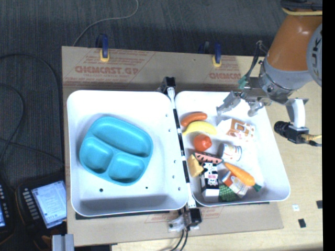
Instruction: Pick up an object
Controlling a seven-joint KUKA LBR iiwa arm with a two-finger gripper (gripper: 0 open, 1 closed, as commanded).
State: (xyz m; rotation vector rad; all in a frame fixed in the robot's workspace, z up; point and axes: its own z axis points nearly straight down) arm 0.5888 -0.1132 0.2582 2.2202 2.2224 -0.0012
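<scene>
Cardboard (131,67) under bins reads "GIEMCAST GP"; gripper (241,104) spread, pinching nothing.

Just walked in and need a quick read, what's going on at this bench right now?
A grey robot arm with an orange band reaches in from the right, its gripper open above the back of the right bin with nothing between its fingers. That bin holds a pile of toy food: a banana, a tomato, a carrot, a small can and more. The left bin holds a blue divided tray. Nothing has been picked up yet.
</scene>
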